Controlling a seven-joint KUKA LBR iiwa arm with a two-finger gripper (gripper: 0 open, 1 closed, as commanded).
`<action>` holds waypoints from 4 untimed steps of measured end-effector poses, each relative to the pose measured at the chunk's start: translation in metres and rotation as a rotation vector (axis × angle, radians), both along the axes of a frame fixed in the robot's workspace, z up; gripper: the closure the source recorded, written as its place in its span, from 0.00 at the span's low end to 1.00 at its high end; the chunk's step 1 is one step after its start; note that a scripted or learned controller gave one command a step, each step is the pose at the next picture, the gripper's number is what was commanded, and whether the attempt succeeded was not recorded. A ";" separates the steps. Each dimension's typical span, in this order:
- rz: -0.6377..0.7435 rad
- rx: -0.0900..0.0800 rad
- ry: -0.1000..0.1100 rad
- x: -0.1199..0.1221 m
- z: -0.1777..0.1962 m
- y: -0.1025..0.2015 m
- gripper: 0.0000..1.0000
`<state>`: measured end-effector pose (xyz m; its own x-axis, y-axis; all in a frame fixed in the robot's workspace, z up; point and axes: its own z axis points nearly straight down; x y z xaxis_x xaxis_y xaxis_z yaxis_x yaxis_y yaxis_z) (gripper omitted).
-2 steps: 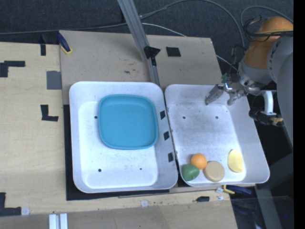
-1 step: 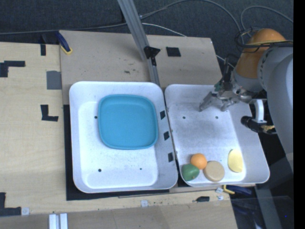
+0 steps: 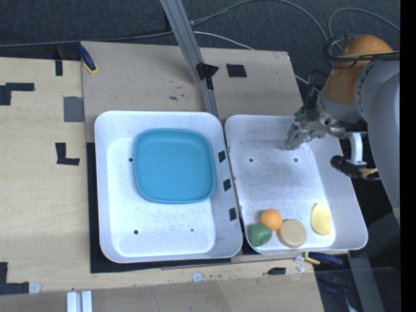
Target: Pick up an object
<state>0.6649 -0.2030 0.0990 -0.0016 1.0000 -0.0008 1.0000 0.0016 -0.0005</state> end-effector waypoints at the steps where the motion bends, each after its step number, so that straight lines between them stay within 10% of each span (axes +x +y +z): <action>1: -0.001 0.000 -0.005 0.003 0.062 -0.002 1.00; 3: -0.001 0.000 -0.004 0.008 0.158 -0.005 1.00; 4: 0.001 0.001 0.000 -0.009 0.145 0.042 1.00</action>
<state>0.6561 -0.1613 0.2437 -0.0028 1.0000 0.0006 1.0000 0.0028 -0.0002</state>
